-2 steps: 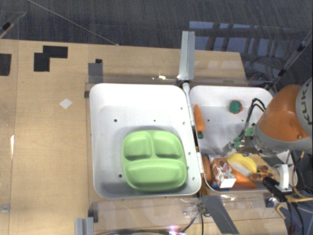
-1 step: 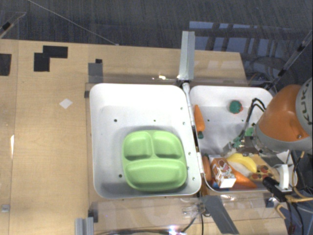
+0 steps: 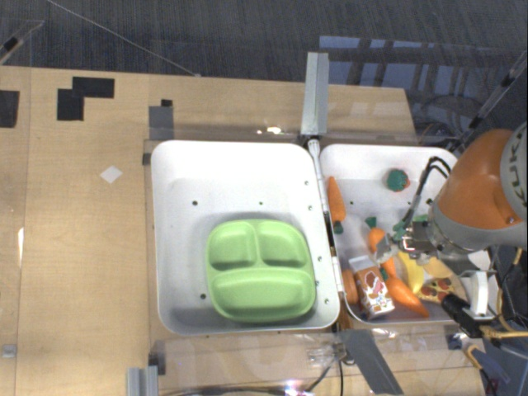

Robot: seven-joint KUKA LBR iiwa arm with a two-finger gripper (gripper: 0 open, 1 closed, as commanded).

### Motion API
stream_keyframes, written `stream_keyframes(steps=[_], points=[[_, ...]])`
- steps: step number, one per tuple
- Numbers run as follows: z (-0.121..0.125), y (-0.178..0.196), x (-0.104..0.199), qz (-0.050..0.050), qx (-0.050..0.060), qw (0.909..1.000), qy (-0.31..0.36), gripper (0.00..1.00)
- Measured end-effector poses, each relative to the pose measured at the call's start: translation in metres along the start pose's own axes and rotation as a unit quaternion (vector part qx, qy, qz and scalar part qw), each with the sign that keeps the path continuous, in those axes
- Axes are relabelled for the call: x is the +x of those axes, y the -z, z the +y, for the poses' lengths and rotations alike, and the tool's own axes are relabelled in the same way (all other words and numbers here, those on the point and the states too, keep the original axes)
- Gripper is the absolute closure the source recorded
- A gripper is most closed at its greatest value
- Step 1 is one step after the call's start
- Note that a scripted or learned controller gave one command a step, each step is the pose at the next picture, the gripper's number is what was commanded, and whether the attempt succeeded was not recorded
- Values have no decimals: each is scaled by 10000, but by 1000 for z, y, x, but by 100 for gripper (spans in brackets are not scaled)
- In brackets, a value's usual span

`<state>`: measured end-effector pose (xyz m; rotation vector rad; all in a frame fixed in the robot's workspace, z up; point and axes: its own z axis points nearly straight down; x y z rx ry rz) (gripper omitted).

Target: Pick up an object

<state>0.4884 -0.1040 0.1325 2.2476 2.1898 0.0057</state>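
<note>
One gripper (image 3: 406,239) hovers over carrot (image 3: 402,289) in right bin (image 3: 363,167) (prob. lining up grasp); open/closed: can't tell.

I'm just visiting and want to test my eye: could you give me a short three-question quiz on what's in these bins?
1. True or false: the green divided plate lies in the left bin.
2. Which bin does the arm reach over? A left, B right.
3. Fill in: the carrot by the divider is coloured ____.

Key: 1 true; 2 B, the right bin; 3 orange.
</note>
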Motion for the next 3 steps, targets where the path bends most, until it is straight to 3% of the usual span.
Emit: stream_keyframes(steps=[1, 2, 3], points=[[6, -39, -28, -47, -111, 9999, 116, 0], [8, -28, -23, 1, -114, 9998, 135, 100], [51, 125, 50, 0, 1, 9989, 464, 100]])
